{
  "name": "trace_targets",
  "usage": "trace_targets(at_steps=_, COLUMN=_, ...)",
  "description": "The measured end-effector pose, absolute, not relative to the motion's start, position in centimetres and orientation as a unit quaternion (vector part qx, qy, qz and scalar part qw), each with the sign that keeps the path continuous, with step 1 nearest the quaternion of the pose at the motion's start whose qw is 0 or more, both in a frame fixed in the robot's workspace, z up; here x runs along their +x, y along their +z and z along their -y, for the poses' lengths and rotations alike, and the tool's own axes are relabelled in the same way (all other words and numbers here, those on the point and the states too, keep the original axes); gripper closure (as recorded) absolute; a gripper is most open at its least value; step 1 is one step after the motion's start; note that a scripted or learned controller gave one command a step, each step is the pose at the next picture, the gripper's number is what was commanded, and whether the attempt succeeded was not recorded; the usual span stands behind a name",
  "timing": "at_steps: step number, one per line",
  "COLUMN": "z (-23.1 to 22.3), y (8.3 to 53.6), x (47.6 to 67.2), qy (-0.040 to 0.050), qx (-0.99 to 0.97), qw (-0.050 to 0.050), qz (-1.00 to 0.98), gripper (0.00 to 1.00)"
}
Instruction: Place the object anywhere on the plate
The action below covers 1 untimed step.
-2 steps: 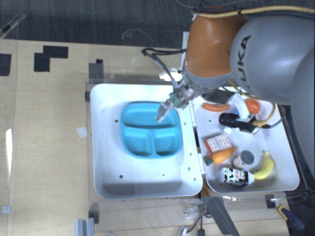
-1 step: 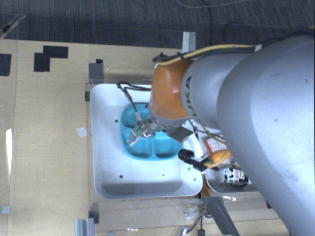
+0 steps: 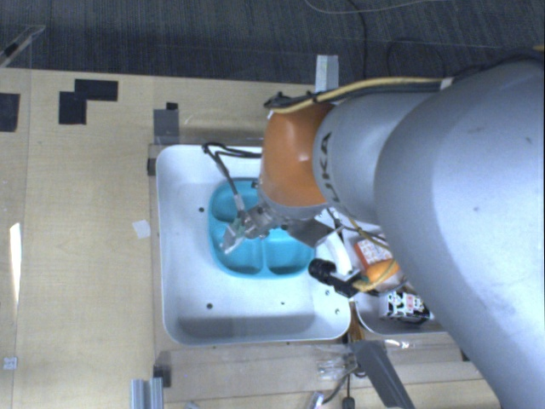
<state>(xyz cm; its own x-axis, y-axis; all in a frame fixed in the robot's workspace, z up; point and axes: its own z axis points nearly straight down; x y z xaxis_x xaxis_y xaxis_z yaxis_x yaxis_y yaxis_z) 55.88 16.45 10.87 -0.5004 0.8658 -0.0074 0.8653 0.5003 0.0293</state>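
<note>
White bin (image 3: 183, 305), blue plate (image 3: 255, 258), KUKA-lettered arm (image 3: 409, 177)

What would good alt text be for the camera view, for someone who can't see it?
A grey robot arm with an orange band reaches from the right, its gripper low over a blue divided plate in the left white bin. Several small objects lie in the right bin, mostly hidden by the arm.
</note>
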Motion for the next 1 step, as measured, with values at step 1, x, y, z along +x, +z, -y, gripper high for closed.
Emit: trace_targets(at_steps=1, z=-16.44, y=10.83, x=55.85, qy=0.0105, qx=0.500, qw=0.010, qz=-0.866, gripper=0.00)
